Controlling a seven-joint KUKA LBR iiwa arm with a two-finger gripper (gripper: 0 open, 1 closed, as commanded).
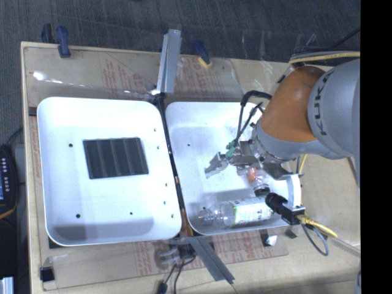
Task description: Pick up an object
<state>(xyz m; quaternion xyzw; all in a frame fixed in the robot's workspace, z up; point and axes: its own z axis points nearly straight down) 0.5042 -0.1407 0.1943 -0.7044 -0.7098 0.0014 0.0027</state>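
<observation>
The big grey arm with the smooth orange band (pixel 294 112) reaches over the right shallow white plastic bin (pixel 190 133). The left white bin (pixel 61 164) has a dark ribbed flat rectangle (pixel 116 157) in its middle. A clear plastic bottle with a white label (pixel 236 214) lies along the right bin's front edge. The small metal gripper (pixel 215 163) hangs above that bin's middle, and I cannot tell how it is set.

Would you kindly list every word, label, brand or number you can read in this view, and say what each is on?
"KU": white letters on the grey arm, cut off at the frame edge.
Red print on the clear sheet under the bins: too blurred to read.
Label on the bottle: too small to read.
</observation>
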